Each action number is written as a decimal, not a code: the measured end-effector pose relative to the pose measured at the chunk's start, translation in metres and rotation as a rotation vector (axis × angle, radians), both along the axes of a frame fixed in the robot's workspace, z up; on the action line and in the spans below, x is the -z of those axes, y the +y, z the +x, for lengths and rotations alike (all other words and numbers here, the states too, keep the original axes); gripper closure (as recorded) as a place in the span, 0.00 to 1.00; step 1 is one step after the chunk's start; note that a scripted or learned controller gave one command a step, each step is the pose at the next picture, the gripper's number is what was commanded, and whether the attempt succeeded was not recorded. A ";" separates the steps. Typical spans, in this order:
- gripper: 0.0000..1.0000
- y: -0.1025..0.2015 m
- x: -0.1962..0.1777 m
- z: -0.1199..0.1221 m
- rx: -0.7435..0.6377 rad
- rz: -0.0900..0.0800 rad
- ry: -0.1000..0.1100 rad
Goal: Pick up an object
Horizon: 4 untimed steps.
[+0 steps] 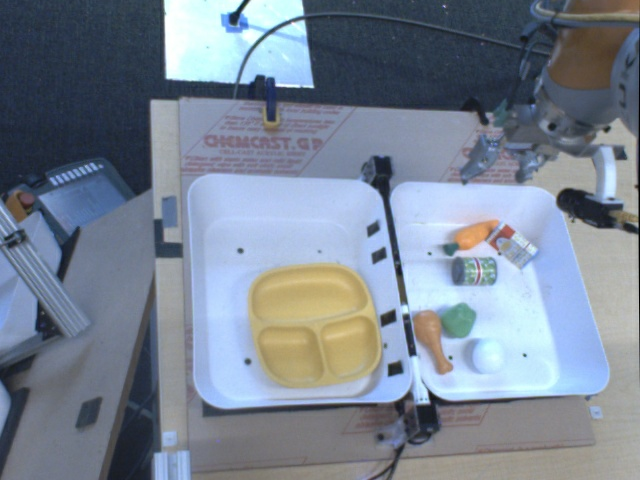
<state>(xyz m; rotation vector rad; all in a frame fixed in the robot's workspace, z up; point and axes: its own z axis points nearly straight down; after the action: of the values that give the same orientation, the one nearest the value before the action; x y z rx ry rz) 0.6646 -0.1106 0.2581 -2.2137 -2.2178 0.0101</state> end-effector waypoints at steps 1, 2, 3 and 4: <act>0.00 0.000 -0.008 0.002 -0.002 -0.001 -0.012; 0.00 0.002 0.034 -0.001 0.000 -0.002 -0.010; 0.00 0.002 0.076 -0.004 0.000 -0.002 -0.009; 0.00 -0.006 0.124 0.001 0.001 -0.002 -0.009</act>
<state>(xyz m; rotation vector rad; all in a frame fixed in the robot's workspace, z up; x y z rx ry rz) 0.6656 -0.1170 0.1342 -2.2204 -2.2222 0.0020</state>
